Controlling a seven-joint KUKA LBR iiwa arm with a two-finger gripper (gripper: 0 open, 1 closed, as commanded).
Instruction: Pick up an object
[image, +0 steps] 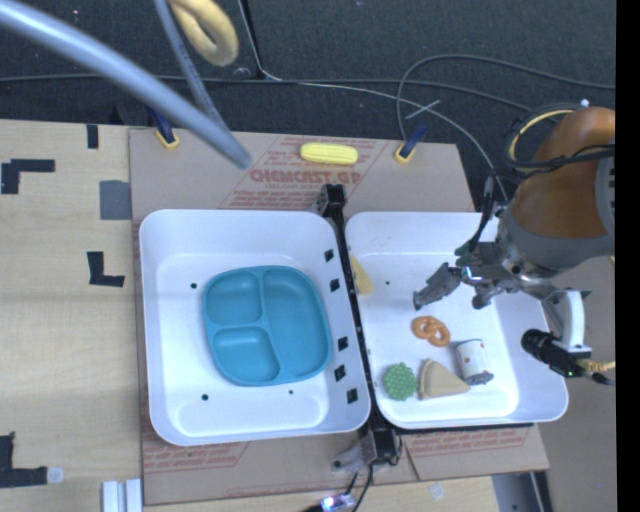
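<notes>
My gripper (459, 292) hangs over the right bin (540, 405), in its upper right part, with its two dark fingers spread open and nothing between them. Just below and left of it lies a small brown pretzel (431, 329). Nearer the front edge are a white and grey can (471, 360), a tan wedge-shaped piece (438, 381) and a green knobbly ball (399, 380). A pale yellow piece (359, 277) leans against the divider on this bin's left side.
The left bin (165, 330) holds a blue divided plate (266, 324). A yellow corn-like object (328, 153) lies on the cardboard behind the bins. A grey pole (130, 70) crosses the upper left. Cables run behind the right bin.
</notes>
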